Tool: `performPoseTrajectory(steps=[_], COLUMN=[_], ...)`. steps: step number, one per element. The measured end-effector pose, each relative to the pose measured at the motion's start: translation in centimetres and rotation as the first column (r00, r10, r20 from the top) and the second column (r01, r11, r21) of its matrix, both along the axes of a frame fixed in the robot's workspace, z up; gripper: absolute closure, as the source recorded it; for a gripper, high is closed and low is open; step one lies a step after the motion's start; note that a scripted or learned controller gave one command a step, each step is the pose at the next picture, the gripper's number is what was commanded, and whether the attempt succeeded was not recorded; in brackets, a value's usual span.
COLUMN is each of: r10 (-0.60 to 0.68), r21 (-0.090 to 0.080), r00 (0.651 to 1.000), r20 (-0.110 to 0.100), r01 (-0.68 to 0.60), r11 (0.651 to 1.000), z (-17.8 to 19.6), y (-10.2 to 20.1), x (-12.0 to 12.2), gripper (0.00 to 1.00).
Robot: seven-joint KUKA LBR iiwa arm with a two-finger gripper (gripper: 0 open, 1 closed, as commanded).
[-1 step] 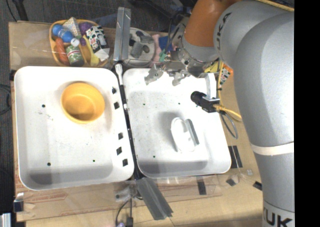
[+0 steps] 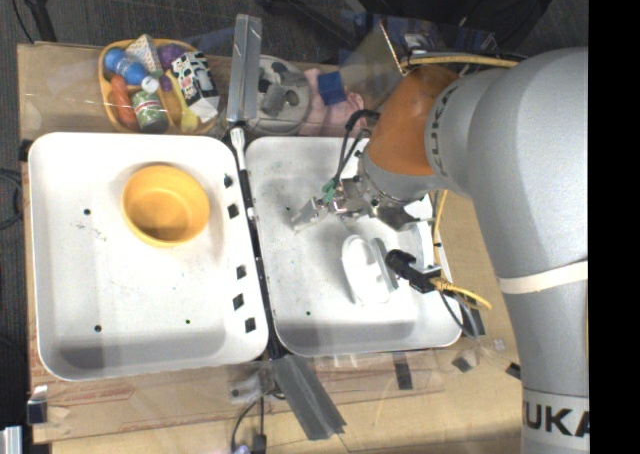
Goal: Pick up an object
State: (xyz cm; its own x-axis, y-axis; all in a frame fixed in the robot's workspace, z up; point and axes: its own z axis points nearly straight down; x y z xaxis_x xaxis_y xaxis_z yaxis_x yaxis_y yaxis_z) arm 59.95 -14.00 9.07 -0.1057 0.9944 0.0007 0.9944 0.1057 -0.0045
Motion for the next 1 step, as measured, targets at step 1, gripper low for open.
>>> performPoseTrajectory(steps=[1], r10=[-0.006], r21=[-0.002], r00=[1.0], r20=[0.006], r01=[0.006], r11=[1.0], z=[0.22], y=[-4.67], x=[-7.66], gripper=[0.0])
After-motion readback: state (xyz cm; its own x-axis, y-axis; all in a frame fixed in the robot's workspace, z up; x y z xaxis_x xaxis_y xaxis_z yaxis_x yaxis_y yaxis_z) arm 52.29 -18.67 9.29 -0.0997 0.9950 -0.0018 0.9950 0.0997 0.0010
